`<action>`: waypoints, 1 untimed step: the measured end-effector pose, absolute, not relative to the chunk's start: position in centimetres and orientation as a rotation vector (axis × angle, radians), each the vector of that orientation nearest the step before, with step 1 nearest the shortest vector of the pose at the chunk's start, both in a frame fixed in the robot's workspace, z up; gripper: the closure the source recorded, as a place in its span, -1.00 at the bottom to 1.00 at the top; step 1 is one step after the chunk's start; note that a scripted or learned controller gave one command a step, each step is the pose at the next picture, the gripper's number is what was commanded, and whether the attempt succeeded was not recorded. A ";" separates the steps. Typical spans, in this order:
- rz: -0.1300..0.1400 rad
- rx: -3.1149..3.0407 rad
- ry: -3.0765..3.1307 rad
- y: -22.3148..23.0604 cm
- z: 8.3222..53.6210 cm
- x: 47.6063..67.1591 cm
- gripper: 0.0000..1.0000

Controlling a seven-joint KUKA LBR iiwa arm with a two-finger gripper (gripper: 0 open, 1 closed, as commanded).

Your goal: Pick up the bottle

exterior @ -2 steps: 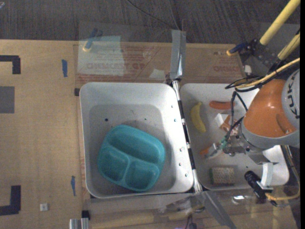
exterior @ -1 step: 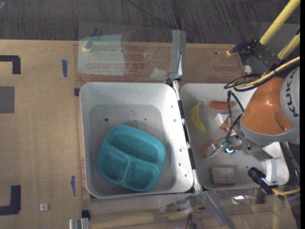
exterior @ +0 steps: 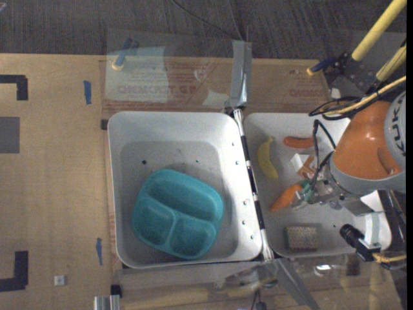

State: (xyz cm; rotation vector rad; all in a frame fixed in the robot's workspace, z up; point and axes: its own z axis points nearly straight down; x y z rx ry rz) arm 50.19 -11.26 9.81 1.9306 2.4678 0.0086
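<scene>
Count taken with the divider between the bins as landmark. White bins: two, one left bin point(exterior: 122, 192) and one right bin point(exterior: 258, 124), meeting at the divider point(exterior: 248, 179).

Left of the divider: one teal compartment tray point(exterior: 177, 213), with three compartments.

Right of the divider: one yellow banana point(exterior: 267, 158), just beside the divider; one orange carrot point(exterior: 284, 199), below the banana; one orange-red sausage-shaped item point(exterior: 298, 142), farther right; one speckled rectangular block point(exterior: 301, 237), nearest the bin's front wall. Small items under the arm cannot be counted.
</scene>
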 end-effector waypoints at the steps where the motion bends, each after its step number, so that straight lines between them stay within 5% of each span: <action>1: -0.005 2.338 2.102 -4.0 18.3 47.9 1.00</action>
